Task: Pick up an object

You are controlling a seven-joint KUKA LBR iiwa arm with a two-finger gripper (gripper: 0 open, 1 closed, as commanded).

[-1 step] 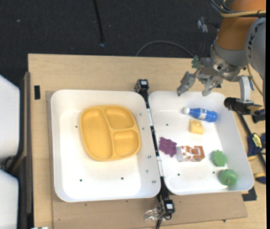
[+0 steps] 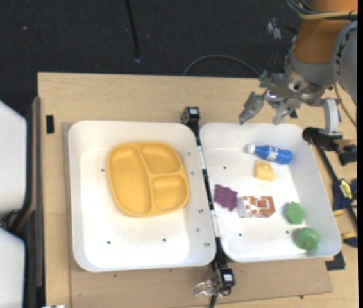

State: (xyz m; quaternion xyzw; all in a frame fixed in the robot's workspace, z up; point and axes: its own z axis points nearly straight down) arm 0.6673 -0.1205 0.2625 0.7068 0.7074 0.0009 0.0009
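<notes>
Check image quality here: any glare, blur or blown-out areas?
Camera view: both white bins are bright, nearly blown out, so their rims wash out; the yellow tray casts only a faint shadow, so the light is diffuse; the small items, such as the blue bottle, look soft, with little fine detail; the floor above the bench is dark; the gripper is slightly blurred.
</notes>
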